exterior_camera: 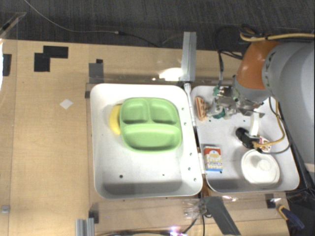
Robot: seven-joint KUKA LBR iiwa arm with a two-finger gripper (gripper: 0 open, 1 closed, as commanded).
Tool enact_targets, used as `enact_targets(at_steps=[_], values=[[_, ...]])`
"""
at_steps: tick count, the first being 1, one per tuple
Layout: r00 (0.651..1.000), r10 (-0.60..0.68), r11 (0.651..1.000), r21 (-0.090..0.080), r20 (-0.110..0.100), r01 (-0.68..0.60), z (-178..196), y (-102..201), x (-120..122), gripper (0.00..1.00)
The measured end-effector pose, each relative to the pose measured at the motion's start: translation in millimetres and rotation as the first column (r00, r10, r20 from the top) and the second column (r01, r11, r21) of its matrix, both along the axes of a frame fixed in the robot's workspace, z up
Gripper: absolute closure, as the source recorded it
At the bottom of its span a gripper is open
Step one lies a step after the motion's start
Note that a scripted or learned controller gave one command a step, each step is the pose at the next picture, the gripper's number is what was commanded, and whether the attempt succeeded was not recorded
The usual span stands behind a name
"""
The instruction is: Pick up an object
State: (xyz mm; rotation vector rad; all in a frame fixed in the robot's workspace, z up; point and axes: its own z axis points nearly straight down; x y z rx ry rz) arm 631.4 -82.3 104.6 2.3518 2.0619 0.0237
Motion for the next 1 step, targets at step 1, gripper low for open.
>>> enact_targets(at_steps=[1], values=[[1.000,0.006,1.000,0.000,-0.015,-0.006,82.4,59.1,38.5,1.00]])
